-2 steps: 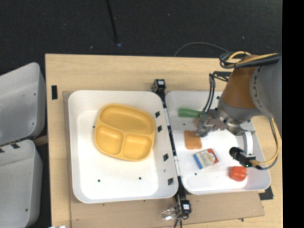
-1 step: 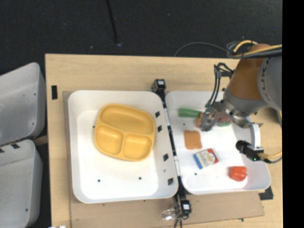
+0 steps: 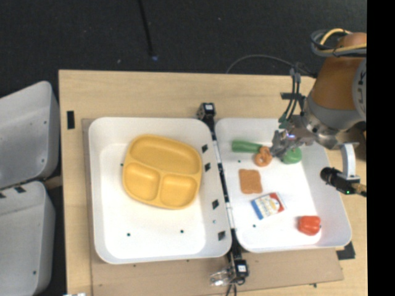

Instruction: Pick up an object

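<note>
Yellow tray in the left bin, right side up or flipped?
Right side up: the yellow tray shows its three open compartments facing the camera.

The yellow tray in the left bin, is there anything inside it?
The yellow tray shows three bare compartments with nothing in them. Whatever lies under it on the left bin floor is covered.

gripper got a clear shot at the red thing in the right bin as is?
Probably yes. The red object sits alone near the right bin's front corner, apart from the white packet. The gripper is over the green object further back, with nothing between them.
</note>
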Controlling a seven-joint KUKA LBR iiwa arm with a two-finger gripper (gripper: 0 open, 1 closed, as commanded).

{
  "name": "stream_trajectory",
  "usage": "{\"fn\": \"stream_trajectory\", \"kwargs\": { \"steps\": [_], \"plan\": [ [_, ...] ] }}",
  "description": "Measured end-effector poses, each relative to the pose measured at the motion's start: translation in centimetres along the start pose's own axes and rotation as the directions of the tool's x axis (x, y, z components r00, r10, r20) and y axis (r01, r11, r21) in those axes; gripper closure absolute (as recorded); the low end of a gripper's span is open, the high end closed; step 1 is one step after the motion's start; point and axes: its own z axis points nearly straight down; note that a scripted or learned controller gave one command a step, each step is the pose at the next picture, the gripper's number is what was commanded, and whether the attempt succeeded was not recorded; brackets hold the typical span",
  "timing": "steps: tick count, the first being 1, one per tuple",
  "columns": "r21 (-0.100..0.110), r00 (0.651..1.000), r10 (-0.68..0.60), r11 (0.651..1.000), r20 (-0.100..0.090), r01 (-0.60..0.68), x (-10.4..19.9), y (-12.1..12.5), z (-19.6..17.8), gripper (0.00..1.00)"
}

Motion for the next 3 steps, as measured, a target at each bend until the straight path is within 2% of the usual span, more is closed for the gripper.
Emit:
{"fn": "stream_trajectory", "kwargs": {
  "steps": [1,2,3],
  "plan": [
    [0.005,1.0,-0.001,1.0,-0.001,0.001,0.0,0.1,0.1,1.0],
    [0.006,1.0,-0.003,1.0,-0.003,0.003,4.9,0.1,-0.1,1.0],
    [0.004,1.0,-0.003,1.0,-0.002,0.003,9.0,1.4,-0.7,1.0]
  ]
}}
